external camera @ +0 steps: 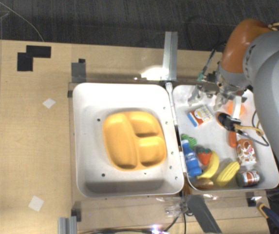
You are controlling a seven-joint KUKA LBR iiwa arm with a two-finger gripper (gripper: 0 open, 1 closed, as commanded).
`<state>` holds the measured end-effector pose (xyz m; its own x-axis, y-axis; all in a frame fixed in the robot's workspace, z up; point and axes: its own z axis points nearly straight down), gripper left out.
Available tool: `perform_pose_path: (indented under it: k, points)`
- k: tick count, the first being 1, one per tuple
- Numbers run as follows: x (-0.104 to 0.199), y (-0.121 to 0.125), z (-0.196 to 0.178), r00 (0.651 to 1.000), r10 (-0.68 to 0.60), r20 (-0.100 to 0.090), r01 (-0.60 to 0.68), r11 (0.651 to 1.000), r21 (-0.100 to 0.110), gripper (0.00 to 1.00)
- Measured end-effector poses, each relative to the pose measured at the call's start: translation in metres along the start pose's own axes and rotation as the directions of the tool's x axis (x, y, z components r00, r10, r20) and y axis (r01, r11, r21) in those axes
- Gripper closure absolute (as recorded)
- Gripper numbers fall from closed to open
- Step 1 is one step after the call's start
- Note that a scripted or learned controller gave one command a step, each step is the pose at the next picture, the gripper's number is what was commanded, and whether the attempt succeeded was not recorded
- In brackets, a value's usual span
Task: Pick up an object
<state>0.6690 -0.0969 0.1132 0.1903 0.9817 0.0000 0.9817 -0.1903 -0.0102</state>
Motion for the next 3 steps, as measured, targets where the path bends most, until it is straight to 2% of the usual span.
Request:
perform_pose_path:
  k: [1,2,3]
  points:
    - [-0.033,-0.034,0.026,0.986,0.169,-0.003,-0.169,0.985,-0.018,0.00]
    - [-0.032,-0.032,0.012,0.986,0.164,-0.004,-0.164,0.986,-0.025,1.00]
    - [-0.031,-0.030,0.001,0.987,0.159,-0.005,-0.159,0.987,-0.029,1.00]
